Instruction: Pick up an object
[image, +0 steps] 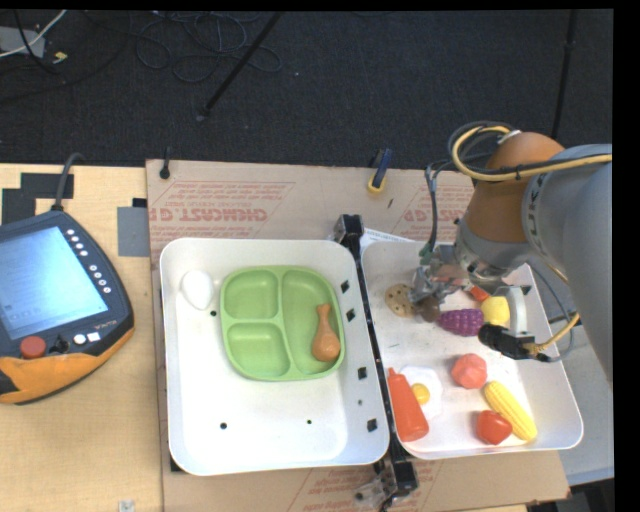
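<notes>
Nearest you in the right bin (560, 425) lie a red pepper (492, 427), corn cob (509, 408), ketchup bottle (407, 404) and fried egg (424, 388). Farther back, the end effector (432, 293) sits low between the cookie (399, 298) and purple grapes (460, 321); you cannot tell its grip. A drumstick (325, 334) rests in the left bin's green tray (262, 330).

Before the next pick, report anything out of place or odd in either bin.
Nothing looks spilled or broken. The chicken drumstick lies in the green divided plate in the left bin; the other toy foods sit loose in the right bin.
</notes>
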